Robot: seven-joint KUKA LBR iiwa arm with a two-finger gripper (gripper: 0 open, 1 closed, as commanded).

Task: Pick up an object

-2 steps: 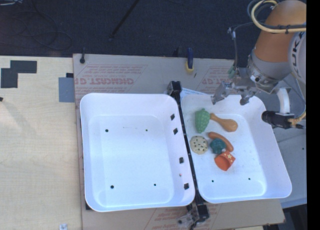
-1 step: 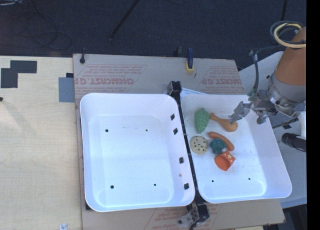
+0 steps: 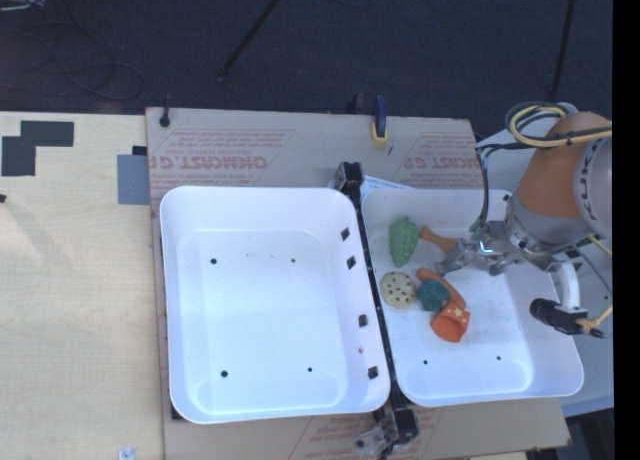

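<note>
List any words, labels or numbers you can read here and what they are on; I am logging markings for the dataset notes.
"CHEMCAST GP", printed red and seen upside down, on the brown protective sheet behind the left bin.
The same red print repeats behind the right bin and along the front edge, too partial and blurred to read.
The toys in the right bin show no readable text.

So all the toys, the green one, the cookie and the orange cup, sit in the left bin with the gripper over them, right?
Wrong bin. The camera view shows the green toy, cookie and orange cup in the right bin, with the gripper over them.
</note>
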